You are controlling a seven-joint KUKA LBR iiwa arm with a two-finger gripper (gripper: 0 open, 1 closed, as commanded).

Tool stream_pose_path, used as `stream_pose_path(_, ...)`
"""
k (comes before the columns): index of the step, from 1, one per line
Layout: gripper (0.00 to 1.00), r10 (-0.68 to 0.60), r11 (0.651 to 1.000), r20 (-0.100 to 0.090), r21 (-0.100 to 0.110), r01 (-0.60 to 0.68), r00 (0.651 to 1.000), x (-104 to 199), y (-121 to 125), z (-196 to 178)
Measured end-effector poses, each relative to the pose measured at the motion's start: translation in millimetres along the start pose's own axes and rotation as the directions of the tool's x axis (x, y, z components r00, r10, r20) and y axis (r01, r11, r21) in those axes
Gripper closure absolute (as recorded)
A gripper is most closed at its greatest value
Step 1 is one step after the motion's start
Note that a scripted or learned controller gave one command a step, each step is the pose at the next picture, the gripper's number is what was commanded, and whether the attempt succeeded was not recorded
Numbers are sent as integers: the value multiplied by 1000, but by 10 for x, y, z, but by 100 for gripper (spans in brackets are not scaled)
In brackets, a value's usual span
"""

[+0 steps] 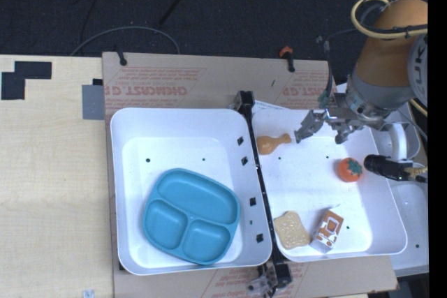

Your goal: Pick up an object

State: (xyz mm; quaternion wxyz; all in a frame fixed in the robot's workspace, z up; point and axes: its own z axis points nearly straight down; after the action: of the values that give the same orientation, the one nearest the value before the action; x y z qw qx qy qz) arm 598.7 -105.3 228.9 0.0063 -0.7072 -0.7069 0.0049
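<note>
From my remote station I have a single overhead camera view, tilted, looking down on two shallow white bins set side by side on a bench. The left bin (126, 150) holds a blue divided plate (190, 215). The right bin (391, 220) holds four small objects: a tan, drumstick-shaped toy (271, 143) near the divider at the far side, an orange tomato-like ball (349, 169) toward the right wall, a slice of toy bread (291, 229) at the near edge, and a small patterned box (327, 229) just beside the bread.

My arm reaches in from the right, grey with an orange band, and its gripper (323, 128) hangs over the far part of the right bin. Its two fingers stand apart, with nothing between them.

I judge the drumstick toy the nearest target. It lies to the left of the claw and slightly nearer the camera, close to one fingertip. Its long axis runs roughly left to right, narrow end pointing toward the claw. The ball sits to the other side, farther off.
</note>
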Motion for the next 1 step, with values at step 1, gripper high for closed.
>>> stream_pose_path(1, 0, -2, 1000, 1, -12, 2, 1000, -1, 22, -78)
